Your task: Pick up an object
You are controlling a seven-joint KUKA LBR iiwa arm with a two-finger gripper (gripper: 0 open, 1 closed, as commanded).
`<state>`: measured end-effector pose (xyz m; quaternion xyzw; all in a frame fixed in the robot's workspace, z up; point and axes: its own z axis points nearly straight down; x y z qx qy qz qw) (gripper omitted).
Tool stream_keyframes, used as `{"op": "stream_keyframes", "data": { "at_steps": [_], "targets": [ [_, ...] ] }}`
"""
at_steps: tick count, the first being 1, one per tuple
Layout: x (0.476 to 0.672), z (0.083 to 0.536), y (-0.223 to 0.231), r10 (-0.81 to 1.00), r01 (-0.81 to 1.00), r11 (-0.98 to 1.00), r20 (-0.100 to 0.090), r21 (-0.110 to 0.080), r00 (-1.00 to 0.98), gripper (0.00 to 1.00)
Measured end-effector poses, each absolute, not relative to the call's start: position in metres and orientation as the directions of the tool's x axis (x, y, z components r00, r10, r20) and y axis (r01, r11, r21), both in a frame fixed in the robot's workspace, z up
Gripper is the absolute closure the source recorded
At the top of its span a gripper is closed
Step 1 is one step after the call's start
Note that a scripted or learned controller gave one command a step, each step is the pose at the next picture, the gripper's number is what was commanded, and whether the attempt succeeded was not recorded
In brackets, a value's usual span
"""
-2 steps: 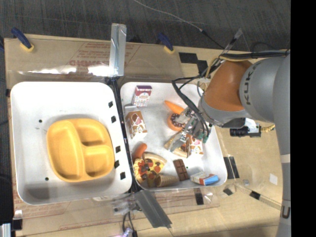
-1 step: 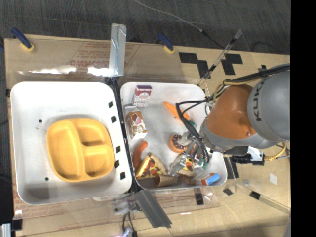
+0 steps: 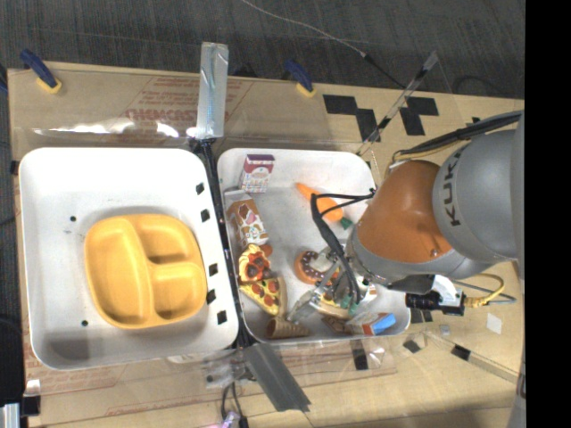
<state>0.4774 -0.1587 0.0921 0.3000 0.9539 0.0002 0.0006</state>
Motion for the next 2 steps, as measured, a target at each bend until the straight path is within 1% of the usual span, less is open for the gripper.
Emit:
{"op": "stream_keyframes", "data": {
  "at_steps": [1, 2],
  "targets": [
    [0.48, 0.103, -0.159, 0.567, 0.567, 0.824, -0.009, 0.003, -0.824, 1.0],
    [0.526, 0.232, -0.176, 0.735, 0.735, 0.678, -0.007, 0.003, -0.678, 1.0]
  ]
}}
